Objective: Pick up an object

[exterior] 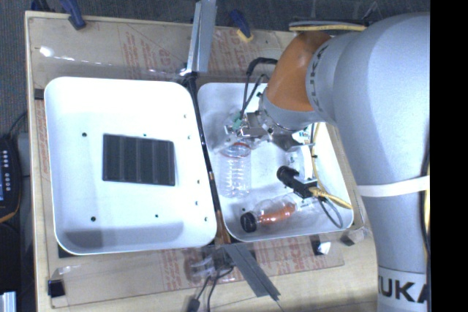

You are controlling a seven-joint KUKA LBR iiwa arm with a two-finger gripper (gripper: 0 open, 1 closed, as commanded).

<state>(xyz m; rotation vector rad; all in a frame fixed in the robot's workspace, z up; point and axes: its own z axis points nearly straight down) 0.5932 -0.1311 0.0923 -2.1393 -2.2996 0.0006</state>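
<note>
Reading "KUKA" on the arm [398,291], whose tool [245,126], grip unclear, hovers over a clear bottle [235,170].

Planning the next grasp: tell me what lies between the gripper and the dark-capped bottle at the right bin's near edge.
In the camera view, the clear water bottle lies between the gripper and the dark-capped bottle.

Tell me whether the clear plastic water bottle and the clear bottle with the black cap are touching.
Apart. The camera view shows white bin floor between the clear plastic water bottle standing lengthwise and the clear bottle with the black cap lying below it in the right bin.
</note>
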